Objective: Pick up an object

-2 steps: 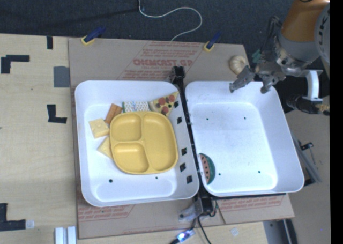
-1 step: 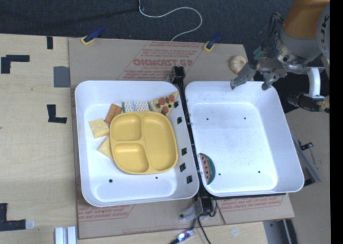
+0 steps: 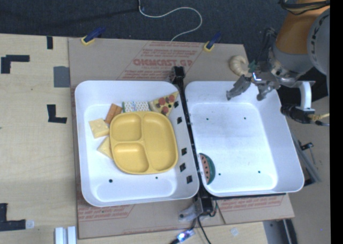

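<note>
gripper (image 3: pixel 247 90) hangs over the right bin's (image 3: pixel 278 178) far edge, fingers spread apart and holding nothing. the yellow plate (image 3: pixel 143 142) sits way off to its left in the other bin (image 3: pixel 86 130), watermelon slice (image 3: pixel 207 167) nearer.

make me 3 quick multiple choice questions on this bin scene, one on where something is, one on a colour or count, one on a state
1. Where does the yellow divided plate lie?
A. left bin
B. right bin
C. on the cardboard

2. How many compartments does the plate have?
A. two
B. three
C. five

3. How does the gripper stand?
A. open, holding nothing
B. shut on the plate
C. shut on the watermelon slice

Answers:
1. A, it sits inside the left bin among small food pieces.
2. B, two small sections above one long one.
3. A, its fingers are spread over the right bin's far edge, nothing between them; the watermelon slice lies at the near left wall.
</note>
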Motion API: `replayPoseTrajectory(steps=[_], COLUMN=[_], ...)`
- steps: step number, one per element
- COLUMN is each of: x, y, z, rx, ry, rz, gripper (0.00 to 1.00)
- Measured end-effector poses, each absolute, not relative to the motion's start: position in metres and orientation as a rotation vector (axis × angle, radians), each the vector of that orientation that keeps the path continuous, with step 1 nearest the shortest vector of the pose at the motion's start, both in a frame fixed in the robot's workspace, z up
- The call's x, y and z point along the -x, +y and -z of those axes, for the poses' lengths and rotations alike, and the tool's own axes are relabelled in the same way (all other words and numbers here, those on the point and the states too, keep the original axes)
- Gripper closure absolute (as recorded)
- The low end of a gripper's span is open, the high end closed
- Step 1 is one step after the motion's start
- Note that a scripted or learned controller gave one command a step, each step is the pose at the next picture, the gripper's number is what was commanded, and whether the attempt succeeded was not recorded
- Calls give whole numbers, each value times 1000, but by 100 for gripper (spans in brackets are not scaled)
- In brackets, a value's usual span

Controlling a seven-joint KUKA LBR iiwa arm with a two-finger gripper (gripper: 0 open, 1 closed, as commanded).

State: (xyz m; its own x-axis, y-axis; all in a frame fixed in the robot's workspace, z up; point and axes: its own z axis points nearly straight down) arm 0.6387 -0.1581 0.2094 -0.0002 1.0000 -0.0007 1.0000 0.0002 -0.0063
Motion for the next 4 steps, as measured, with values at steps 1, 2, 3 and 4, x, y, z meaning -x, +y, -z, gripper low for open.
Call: replayPoseTrajectory(steps=[1, 2, 3, 4], x=[-642, -651, -651, -652], y=[-161, -161, -160, -159], z=[-164, -109, -83, -95], rx=[2218, 2216, 2218, 2218], ry=[-2221, -2222, -2224, -2228], rz=[-7, -7, -5, -2], gripper=[0, 0, 0, 100])
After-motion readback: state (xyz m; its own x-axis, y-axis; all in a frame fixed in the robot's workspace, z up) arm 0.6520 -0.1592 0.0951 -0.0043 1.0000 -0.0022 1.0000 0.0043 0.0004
